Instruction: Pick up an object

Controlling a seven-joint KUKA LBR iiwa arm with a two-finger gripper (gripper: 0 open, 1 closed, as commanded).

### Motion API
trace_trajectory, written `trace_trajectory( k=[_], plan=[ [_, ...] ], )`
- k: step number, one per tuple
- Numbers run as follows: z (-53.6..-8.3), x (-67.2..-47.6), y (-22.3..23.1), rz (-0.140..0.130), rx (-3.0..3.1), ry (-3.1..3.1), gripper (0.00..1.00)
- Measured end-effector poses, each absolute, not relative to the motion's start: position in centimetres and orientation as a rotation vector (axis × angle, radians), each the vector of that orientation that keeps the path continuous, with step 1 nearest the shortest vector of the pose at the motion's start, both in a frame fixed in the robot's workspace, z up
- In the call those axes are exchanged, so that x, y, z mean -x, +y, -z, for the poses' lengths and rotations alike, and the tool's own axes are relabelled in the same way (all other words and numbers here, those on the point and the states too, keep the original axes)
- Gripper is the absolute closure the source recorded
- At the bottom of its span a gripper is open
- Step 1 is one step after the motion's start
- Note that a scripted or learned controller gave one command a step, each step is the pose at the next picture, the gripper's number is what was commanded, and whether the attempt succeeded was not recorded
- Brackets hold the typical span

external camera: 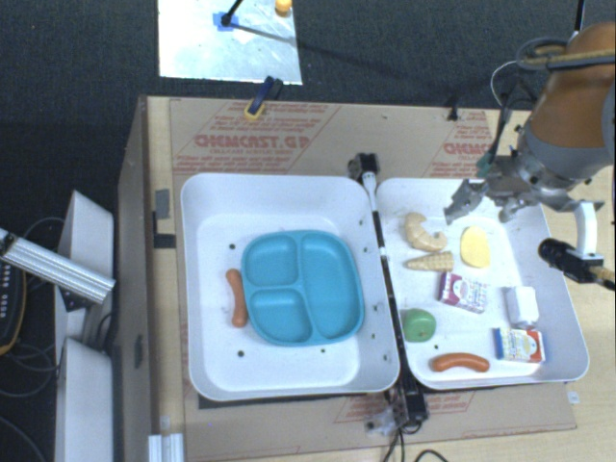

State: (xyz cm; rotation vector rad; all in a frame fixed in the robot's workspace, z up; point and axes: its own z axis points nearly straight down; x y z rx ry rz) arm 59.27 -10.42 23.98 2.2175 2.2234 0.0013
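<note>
Tool hangs over the far edge of the right bin, fingers spread apart, nothing between them. Nearest candidates lie just below it: a yellow oval piece, a pale curved piece, and an ice-cream cone toy.

Others in the same bin: a small pink-and-white carton, a white block, a blue-and-red box, a green round piece, and a sausage along the near edge.

Handling, as a judgement: all look like toy food, light and stiff, likely smooth plastic and inclined to slip or skate on the bin floor. The yellow oval sits clear of its neighbours; closing across its narrow width seems the safest hold. The cone tapers and may squirt out of the fingers.

Left bin holds a blue divided tray with a second sausage beside it, touching or nearly so.

Both bins sit on a brown printed board over the desk. Dark carpet beyond; a pale sheet lies on the floor at top.
</note>
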Motion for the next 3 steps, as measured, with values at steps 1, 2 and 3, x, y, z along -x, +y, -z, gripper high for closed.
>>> trace_trajectory(
  k=[1, 2, 3],
  plan=[
    [-13.7, -58.3, -11.5, 0.002, -2.221, 2.224, 0.0],
    [-8.4, -56.9, -12.4, 0.0, -2.22, 2.222, 0.0],
    [-8.4, -55.2, -13.1, -0.001, -2.22, 2.222, 0.0]
  ],
)
